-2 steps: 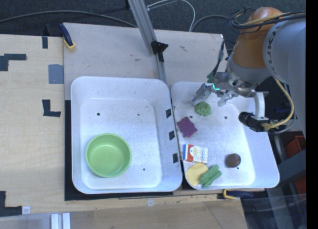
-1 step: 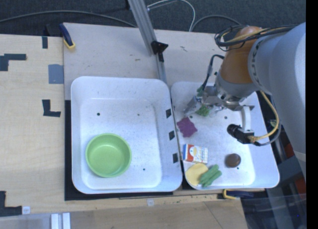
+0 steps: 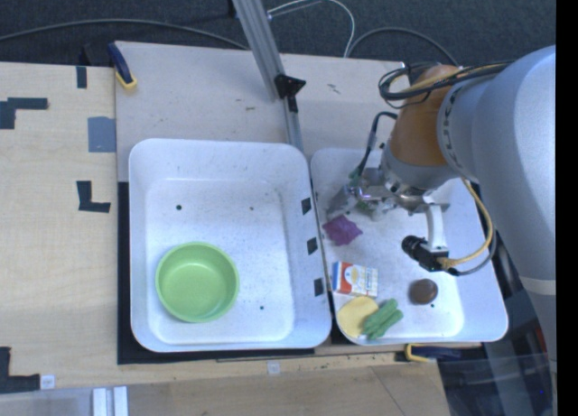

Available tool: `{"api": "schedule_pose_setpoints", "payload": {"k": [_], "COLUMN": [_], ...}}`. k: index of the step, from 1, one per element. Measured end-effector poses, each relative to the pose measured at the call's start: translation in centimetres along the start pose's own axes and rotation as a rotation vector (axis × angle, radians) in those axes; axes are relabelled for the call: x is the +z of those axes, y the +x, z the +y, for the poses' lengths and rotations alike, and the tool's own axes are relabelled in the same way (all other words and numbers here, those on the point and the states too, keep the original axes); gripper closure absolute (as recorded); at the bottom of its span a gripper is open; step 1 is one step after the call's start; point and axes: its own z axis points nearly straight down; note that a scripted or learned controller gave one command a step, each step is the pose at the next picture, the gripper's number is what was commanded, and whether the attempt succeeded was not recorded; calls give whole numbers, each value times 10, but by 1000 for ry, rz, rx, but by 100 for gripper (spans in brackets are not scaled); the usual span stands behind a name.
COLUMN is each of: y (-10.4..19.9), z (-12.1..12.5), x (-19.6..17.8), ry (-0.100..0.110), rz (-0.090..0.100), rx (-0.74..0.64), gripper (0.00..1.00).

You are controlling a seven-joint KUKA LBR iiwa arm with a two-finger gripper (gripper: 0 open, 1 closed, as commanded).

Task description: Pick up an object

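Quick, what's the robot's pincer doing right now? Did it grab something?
Pincer: cannot be told. It sits low in the right bin, just above the purple object, with nothing visibly held.

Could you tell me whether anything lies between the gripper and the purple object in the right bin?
Nothing visible does. The gripper hangs in the right bin just above the purple object. The small carton and the other items lie nearer the front, out of the path.
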Motion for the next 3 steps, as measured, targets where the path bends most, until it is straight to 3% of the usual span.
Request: {"api": "schedule_pose_setpoints", "payload": {"k": [1,3], "y": [1,-3], "z": [0,-7], "x": [-10,-104], "ry": [2,-4], "rz": [1,0], "rx": [-2,0], "gripper": [100,100]}}
